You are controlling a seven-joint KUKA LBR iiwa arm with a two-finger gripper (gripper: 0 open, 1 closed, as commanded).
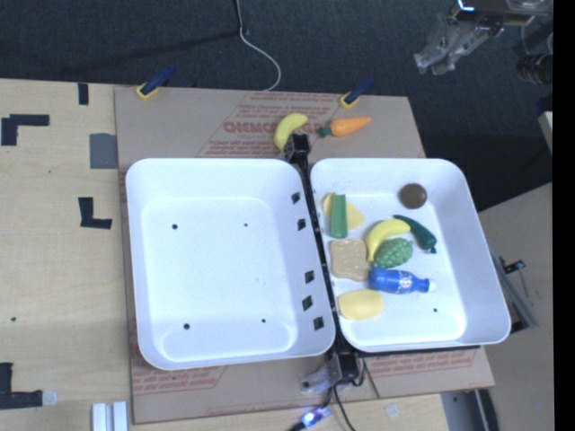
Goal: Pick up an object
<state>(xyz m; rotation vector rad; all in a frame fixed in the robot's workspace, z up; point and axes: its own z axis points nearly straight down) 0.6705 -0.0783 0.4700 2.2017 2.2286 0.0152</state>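
Left bin: a shallow white plastic bin is seen on the cardboard sheet; nothing is seen lying in it.

Bench behind the bins: a small yellow toy banana and an orange toy carrot are set just beyond the two rims, outside either bin.

Right bin: the second shallow white plastic bin holds every candidate for picking. A green strip lies across a pale yellow piece near the dividing wall; a tan toast-like square and a yellow lemon-shaped piece lie below it. A yellow banana, a knobbly green vegetable, a dark green pepper and a blue toy bottle are clustered mid-bin, several touching. A brown disc sits apart, toward the far wall.

Gripper: the grey two-finger gripper is raised well above and behind the right bin. Its opening cannot be told from this blurred view; nothing is seen in it.

Progress: nothing is judged lifted yet; choice, descent, grasp and lift remain.
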